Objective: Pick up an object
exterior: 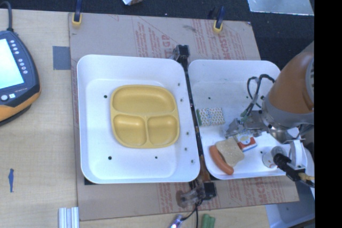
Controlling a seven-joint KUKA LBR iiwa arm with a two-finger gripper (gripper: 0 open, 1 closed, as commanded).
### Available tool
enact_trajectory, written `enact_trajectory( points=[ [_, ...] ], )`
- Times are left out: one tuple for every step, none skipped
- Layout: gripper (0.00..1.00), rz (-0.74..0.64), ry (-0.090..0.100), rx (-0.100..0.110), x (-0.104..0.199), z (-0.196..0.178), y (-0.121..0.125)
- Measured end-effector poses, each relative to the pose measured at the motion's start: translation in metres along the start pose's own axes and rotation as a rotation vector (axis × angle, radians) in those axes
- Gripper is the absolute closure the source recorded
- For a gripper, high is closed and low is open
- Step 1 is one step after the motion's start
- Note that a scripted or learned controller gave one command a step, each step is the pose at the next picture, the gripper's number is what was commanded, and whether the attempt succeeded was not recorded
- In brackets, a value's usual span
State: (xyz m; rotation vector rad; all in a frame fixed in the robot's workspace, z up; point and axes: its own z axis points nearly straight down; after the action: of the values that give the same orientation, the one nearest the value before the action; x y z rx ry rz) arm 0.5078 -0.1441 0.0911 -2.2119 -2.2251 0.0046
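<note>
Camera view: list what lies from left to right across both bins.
Yellow divided plate → patterned sponge → hot dog → slice of bread → small red and white box → gripper.

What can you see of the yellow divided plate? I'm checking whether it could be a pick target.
The yellow divided plate lies flat, right way up, near the middle of the left white bin. It looks like matte moulded plastic, a rounded rectangle with three compartments: one long one across the far side and two smaller ones side by side nearer the camera. All three hold nothing. Only the bin floor touches it; the pincer is over the right bin.
</note>
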Motion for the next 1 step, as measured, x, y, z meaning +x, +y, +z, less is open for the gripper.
enact_trajectory(
  points=[
    [0.00,0.002,-0.001,-0.005,-0.0410,-0.0182,0.1304]
  ],
)
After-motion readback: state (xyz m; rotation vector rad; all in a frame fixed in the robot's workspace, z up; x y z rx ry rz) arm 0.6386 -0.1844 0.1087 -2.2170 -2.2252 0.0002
